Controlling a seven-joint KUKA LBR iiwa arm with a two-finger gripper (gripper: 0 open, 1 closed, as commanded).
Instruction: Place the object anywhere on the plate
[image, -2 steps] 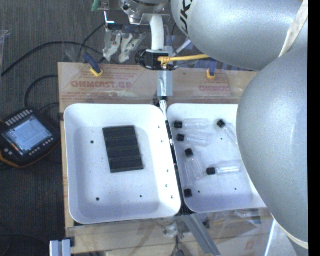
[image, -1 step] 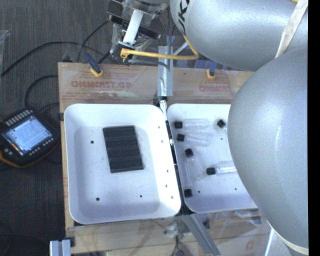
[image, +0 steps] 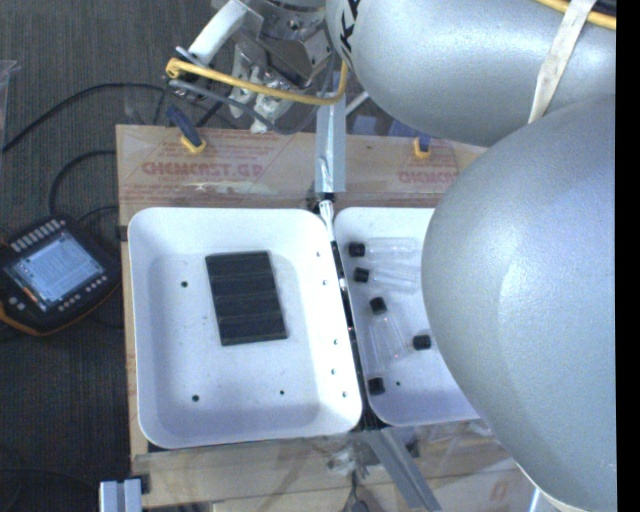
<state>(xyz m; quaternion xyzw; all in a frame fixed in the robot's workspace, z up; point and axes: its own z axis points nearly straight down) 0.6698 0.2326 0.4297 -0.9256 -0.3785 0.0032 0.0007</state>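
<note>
A black ribbed rectangular plate (image: 245, 297) lies flat in the middle of the left white bin (image: 160, 400). Several small clear bottles with black caps (image: 378, 304) lie scattered in the left part of the right bin (image: 400, 405); one clear body (image: 397, 262) lies near the bin's far end. My gripper (image: 262, 100) hangs at the top of the view, beyond the far edge of the bins, well away from the plate and the bottles. A yellow cable loops around it. The arm's big grey links (image: 520, 300) cover most of the right bin.
A teach pendant (image: 50, 272) with a lit screen lies on the floor to the left of the bench. Clamps (image: 186, 128) hold the board at its far edge. A metal strip (image: 330, 150) runs back from the seam between the bins.
</note>
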